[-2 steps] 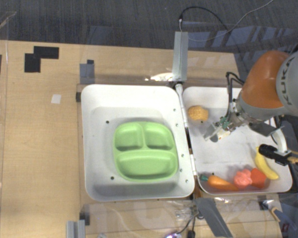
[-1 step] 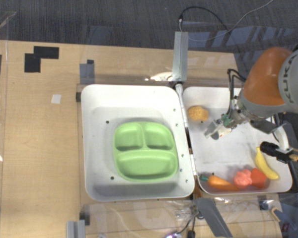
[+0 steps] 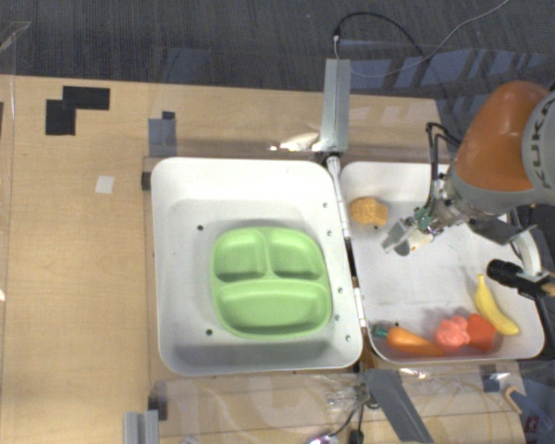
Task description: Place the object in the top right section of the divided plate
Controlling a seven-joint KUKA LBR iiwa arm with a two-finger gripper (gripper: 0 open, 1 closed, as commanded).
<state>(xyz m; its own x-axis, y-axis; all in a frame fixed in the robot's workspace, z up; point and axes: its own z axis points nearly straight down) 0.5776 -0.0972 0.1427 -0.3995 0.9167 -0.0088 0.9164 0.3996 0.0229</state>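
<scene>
A green divided plate [image 3: 270, 280] lies in the left white bin [image 3: 180, 202], with two small sections at its far side and one wide section at the near side. In the right bin [image 3: 416, 289] a tan, bumpy round object [image 3: 369, 212] rests near the far left corner. My gripper [image 3: 400, 239] hangs just right of and slightly nearer than that object, over the bin floor. Nothing shows between its fingers. Along the bin's near edge lie an orange carrot [image 3: 412, 339], a pink and red piece [image 3: 465, 332] and a yellow banana [image 3: 496, 306].
The metal divider rail [image 3: 344, 239] runs between the two bins. A grey post [image 3: 336, 104] stands behind them. Black cables [image 3: 388, 30] loop at the back, and the arm's orange band [image 3: 499, 137] looms over the right bin's far right corner.
</scene>
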